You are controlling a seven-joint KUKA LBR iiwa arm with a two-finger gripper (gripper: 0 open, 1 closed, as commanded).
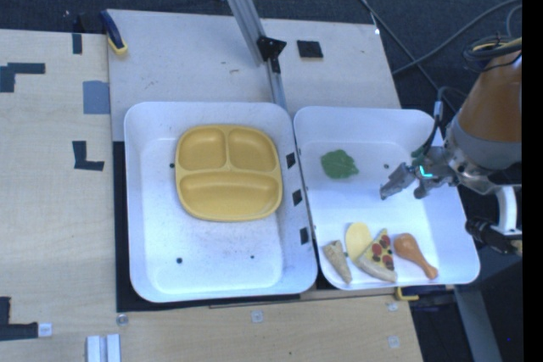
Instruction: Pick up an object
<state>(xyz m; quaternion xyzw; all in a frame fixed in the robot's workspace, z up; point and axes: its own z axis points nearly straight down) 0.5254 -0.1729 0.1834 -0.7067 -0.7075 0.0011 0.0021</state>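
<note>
Now the gripper [405,183] hangs spread and empty in the right bin [373,121]. Toy broccoli [339,164] sits at its ten o'clock, the pizza slice [379,255] and drumstick [415,253] at six, probably reachable.

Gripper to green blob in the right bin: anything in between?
Nothing. In the camera view, bare white bin floor separates the gripper from the green lump. The toy foods, including the pizza slice, sit nearer the front edge.

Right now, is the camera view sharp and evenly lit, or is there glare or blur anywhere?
Camera view: soft overall; even light, faint shadows. Both white bins look bright, washing out some of their surface. The tray and the food toys read clearly. The gripper is slightly blurred, with a cyan glow beside it.
</note>
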